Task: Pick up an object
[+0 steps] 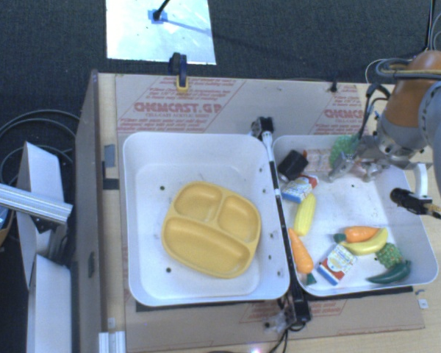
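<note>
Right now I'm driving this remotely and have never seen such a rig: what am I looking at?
One camera looks down at a slant on two white bins. The grey arm with an orange band reaches in from the right; its pincer sits low at the right bin's far edge, beside a green toy. Nothing visibly held. The left bin holds a yellow divided tray. The right bin holds toy food: corn, carrot, banana.

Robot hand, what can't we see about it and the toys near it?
- Gripper: fingers too blurred and small in the camera view to tell open or shut.
- Green toy: partly behind the gripper.
- Arm: cut off by the right edge.
</note>
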`<action>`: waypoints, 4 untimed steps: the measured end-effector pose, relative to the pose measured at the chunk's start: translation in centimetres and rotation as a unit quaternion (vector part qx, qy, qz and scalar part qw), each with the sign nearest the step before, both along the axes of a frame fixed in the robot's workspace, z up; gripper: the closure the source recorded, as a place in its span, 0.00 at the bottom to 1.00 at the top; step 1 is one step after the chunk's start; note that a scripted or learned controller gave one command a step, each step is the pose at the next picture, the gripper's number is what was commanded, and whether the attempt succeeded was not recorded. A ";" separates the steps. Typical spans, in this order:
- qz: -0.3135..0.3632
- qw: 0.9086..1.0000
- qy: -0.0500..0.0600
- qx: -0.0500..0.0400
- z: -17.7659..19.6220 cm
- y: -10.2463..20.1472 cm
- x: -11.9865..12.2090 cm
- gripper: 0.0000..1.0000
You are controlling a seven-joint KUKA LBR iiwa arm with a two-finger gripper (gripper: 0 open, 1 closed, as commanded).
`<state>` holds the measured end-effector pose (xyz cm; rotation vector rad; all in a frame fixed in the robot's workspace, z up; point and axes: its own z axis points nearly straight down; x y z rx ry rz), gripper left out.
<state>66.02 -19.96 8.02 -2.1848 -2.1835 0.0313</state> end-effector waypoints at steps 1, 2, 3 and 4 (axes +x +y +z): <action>0.000 1.000 -0.001 -0.001 0.0 0.0 0.0 0.00; 0.000 1.000 0.000 0.000 0.0 0.0 0.0 0.00; 0.000 1.000 0.000 0.000 0.0 -0.1 0.0 0.00; 0.000 1.000 0.000 0.000 0.0 -0.1 0.0 0.00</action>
